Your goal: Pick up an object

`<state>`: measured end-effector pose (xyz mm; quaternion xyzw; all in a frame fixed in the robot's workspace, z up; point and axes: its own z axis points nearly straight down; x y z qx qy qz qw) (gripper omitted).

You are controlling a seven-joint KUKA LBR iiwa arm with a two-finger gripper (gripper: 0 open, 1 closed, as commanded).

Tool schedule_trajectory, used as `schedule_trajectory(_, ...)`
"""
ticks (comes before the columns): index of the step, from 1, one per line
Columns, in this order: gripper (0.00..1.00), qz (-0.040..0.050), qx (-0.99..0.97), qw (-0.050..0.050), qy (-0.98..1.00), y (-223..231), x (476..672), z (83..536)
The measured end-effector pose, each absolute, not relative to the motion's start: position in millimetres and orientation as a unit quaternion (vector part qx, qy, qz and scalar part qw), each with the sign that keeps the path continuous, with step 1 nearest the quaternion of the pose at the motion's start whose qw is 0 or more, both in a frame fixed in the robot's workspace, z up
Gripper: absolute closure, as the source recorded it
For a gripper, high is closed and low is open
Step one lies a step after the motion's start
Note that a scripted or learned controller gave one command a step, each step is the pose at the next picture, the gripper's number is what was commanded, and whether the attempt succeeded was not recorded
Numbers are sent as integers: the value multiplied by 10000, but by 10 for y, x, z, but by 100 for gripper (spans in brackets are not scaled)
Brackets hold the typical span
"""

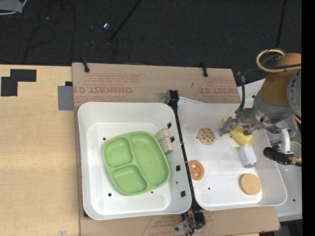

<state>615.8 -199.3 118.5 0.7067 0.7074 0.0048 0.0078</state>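
My gripper [235, 126] hangs low over the upper right part of the right bin [216, 200]. Just below and right of it lies a yellow object [242, 137], touching or almost touching the gripper; whether it is held cannot be made out. A chocolate-chip cookie [206, 135] lies to the gripper's left. An orange pretzel [196, 170] sits near the bin's left wall. A small pale grey block [247, 156] lies below the yellow object, and a tan round disc [250, 184] lies nearer the front.
The left bin [93, 132] holds a green divided plate [135, 162] and a small patterned piece [165, 139] at the plate's upper right. A black divider [179, 146] runs between the bins. The arm reaches in from the right edge.
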Motion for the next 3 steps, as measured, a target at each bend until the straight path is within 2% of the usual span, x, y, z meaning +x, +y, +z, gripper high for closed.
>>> schedule_trajectory(1, 100, 25, 7065, 40, 7077, -1991, 6138, 1245)
schedule_trajectory(3, 100, 5, 7061, 10, 7081, -1942, 6157, 2215)
